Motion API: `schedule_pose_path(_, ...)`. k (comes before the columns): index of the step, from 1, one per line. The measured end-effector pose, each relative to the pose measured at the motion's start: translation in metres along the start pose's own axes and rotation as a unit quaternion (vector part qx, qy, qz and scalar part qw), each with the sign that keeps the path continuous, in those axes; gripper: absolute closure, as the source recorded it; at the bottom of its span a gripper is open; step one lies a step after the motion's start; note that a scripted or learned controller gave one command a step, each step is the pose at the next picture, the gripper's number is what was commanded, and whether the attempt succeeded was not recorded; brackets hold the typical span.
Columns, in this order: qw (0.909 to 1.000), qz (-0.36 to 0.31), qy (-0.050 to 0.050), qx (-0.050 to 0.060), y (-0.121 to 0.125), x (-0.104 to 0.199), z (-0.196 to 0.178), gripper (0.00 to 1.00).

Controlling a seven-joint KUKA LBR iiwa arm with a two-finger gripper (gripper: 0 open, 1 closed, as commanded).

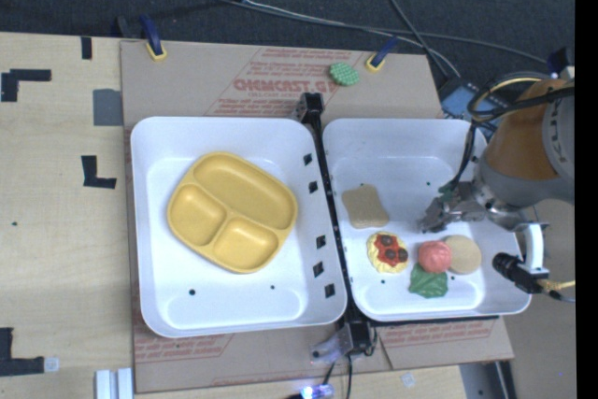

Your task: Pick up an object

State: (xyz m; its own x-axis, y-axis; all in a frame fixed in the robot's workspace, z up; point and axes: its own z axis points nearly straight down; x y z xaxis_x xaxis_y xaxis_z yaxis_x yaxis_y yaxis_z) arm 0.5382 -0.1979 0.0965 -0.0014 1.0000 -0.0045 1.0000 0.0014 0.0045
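Note:
In the right bin [402,145] lie a tan bread slice [364,206], a small pizza piece [388,252], a red round toy with a green leaf [432,259] and a beige round bun [462,254]. My gripper [437,218] hangs low over the right bin, just above the red toy and the bun and to the right of the bread slice. Nothing shows between its tips. The grey arm with the orange band [523,149] reaches in from the right.
The left bin [149,201] holds a yellow divided plate [232,210]. A green toy [344,75] lies on the cardboard behind the bins. Cables run across the dark floor at the top.

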Motion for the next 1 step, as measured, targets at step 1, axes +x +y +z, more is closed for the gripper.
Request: schedule_pose_path(1,1.0,0.0,0.001,0.001,0.0045,-0.0087,-0.0472,1.0)
